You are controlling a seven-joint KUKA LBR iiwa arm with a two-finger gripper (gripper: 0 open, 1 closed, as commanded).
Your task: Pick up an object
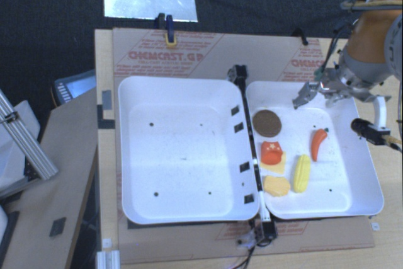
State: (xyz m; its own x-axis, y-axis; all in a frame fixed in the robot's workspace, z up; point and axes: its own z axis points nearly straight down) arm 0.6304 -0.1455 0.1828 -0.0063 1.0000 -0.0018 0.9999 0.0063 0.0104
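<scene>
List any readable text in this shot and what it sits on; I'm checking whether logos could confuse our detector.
"CHEMCAST GP": red print on the brown board under the bins, at upper left.
The same red print at the board's upper right: partly hidden, unreadable.
Red print along the board's front edge: too small to read.

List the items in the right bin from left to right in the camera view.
Brown round disc → red-orange toy piece → yellow corn cob → orange chili pepper. The pale yellow piece beside the corn overlaps the first ones sideways, so it is left out.

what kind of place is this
Probably a robot grasping test bench in a lab: a KUKA arm over two white bins, toy food such as a corn cob, and a clamped cardboard base.
</scene>
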